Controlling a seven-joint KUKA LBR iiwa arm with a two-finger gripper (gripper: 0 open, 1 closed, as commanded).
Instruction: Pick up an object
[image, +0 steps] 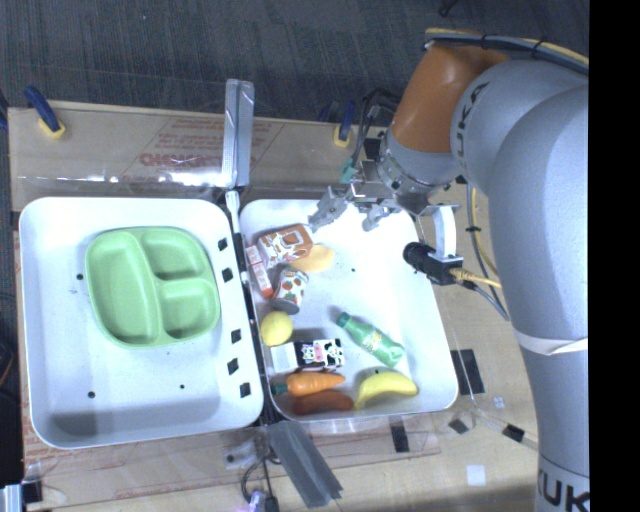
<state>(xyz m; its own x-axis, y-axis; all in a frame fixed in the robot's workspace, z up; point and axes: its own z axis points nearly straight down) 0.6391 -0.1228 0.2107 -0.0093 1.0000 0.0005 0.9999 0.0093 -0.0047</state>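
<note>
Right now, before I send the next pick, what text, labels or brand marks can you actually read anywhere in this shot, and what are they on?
"KU": white letters on the arm's grey base, cut off at the frame's bottom edge.
Red print on the cardboard sheet behind the bins: upside down, too blurred to read.
Orange snack packet: label blurred.
Small can: label blurred.
Cow-print carton: no legible text.

Single fixed camera above the table (120, 140), looking down at a slant, both white bins (40, 300) fully in frame, moderately near, arm (520, 150) entering from the right
</note>
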